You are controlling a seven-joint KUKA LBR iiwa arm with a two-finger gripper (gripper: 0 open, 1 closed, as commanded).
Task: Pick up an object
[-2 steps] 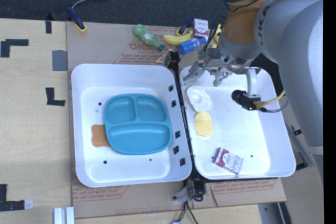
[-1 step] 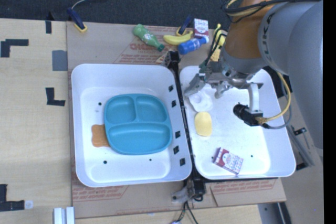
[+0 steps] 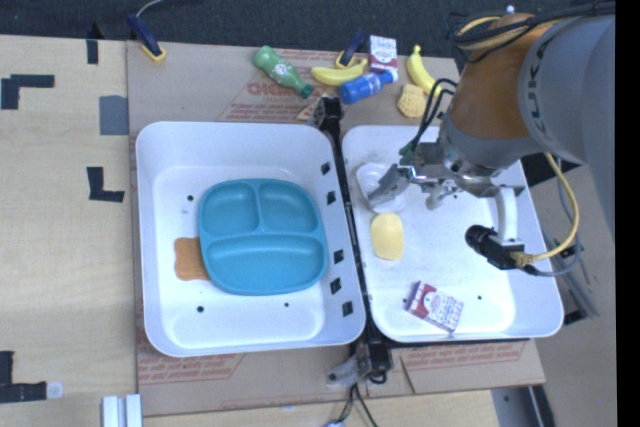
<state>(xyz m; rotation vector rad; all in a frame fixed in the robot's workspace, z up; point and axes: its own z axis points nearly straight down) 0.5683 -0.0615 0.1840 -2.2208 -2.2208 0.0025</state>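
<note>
My gripper (image 3: 412, 192) hangs over the upper left part of the right bin (image 3: 530, 315), open, with nothing between its fingers. One silver finger (image 3: 386, 188) reaches toward the bin's left wall; the other is further right. A yellow lemon-shaped object (image 3: 387, 236) lies just below the gripper, apart from it. A red and white packet (image 3: 434, 305) lies near the bin's front. A pale, clear item (image 3: 368, 177) sits beside the left finger. In the left bin (image 3: 160, 315) a blue divided plate (image 3: 263, 235) partly covers an orange slice (image 3: 186, 258).
Behind the bins on the cardboard lie a green bottle (image 3: 280, 70), two yellow bananas (image 3: 338, 73) (image 3: 420, 70), a blue bottle (image 3: 362, 87), a small red and white carton (image 3: 383, 50) and a yellow block (image 3: 411, 100). A black clip (image 3: 329, 111) sits on the divider between the bins.
</note>
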